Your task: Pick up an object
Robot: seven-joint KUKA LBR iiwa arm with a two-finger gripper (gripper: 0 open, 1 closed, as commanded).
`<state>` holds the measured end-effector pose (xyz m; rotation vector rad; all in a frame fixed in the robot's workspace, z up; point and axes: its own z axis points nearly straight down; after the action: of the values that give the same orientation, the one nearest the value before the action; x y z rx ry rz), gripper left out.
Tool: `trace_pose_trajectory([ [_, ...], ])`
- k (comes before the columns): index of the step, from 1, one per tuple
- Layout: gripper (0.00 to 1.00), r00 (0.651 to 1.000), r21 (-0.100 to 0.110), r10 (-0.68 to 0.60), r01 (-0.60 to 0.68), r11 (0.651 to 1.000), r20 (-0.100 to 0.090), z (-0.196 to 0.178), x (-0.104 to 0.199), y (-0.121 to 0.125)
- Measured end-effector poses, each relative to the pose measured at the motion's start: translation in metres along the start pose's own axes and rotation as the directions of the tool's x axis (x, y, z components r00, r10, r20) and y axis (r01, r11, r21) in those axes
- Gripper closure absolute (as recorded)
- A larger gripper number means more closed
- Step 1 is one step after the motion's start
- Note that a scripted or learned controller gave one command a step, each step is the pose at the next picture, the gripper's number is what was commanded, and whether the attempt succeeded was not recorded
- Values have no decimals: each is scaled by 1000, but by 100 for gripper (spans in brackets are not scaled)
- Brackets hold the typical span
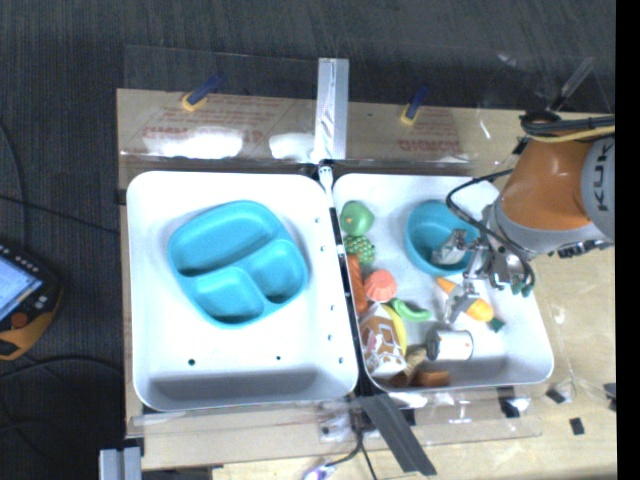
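The gripper (pixel 462 293) hung low in the right bin (pixel 535 358), near its right wall; whether its fingers stood apart or together could not be told. An orange-and-yellow toy (pixel 480 310) lay just beside the tip, a small can (pixel 450 345) a little nearer the bin's front edge. A sound pick would call for a straight descent centred on one item, clear of the blue bowl (pixel 432 230) towards the back wall.
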<state>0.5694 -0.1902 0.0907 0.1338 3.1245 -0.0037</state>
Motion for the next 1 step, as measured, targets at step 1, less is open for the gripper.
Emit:
trace_pose_trajectory([
  [1,0,989,1,146,-146,989,6,-1,22,9],
])
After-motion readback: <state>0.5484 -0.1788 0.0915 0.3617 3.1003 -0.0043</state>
